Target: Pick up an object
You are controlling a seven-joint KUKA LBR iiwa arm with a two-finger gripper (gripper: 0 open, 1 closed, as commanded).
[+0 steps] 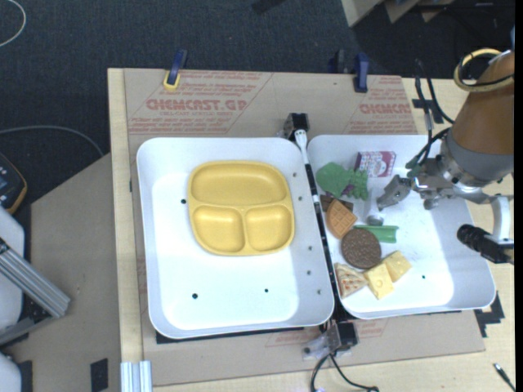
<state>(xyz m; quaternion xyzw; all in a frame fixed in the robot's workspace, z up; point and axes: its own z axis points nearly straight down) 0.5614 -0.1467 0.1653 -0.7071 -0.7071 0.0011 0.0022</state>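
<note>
Toy food pieces (361, 247) lie clustered in the right bin (458, 288).

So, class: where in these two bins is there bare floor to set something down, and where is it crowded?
Free: the left bin below and left of the yellow tray. Crowded: the right bin's left side, where the leaf, cookie and cheese cluster beside the gripper.

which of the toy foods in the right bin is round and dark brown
The chocolate cookie, lying mid-bin; the cracker beside it is square and orange, the cheese pieces yellow.
</note>
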